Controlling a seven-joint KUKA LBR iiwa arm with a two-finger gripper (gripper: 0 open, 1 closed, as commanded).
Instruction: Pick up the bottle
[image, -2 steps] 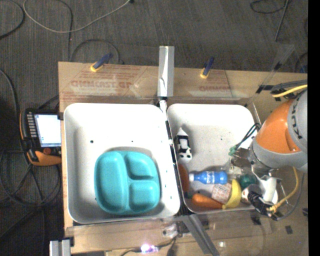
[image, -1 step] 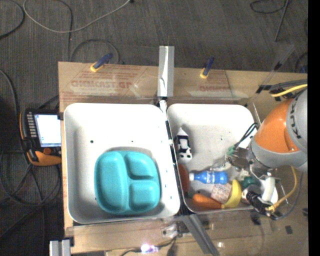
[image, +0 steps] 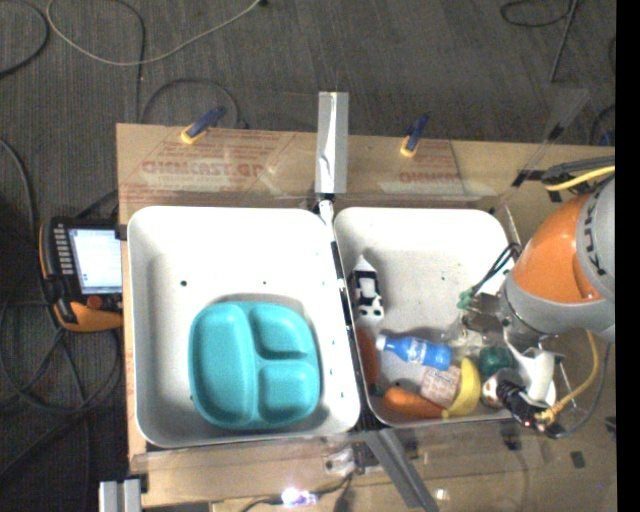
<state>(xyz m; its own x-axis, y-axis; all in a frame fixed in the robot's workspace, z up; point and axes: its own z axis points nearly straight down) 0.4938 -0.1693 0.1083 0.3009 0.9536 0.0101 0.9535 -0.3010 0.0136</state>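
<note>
The bottle (image: 418, 351), clear with a blue label, lies on its side near the front edge of the right bin (image: 420, 228); a banana (image: 467, 388) and carrot (image: 412, 403) lie beside it; the gripper (image: 500, 362) hovers at the bin's right edge, grip state unclear; the left bin (image: 160, 250) holds a teal tray (image: 255, 365).

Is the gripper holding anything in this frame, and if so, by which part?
It cannot be told. The arm's wrist hangs over the right bin and hides the gripper; the bottle lies flat on the bin floor beside it.
</note>
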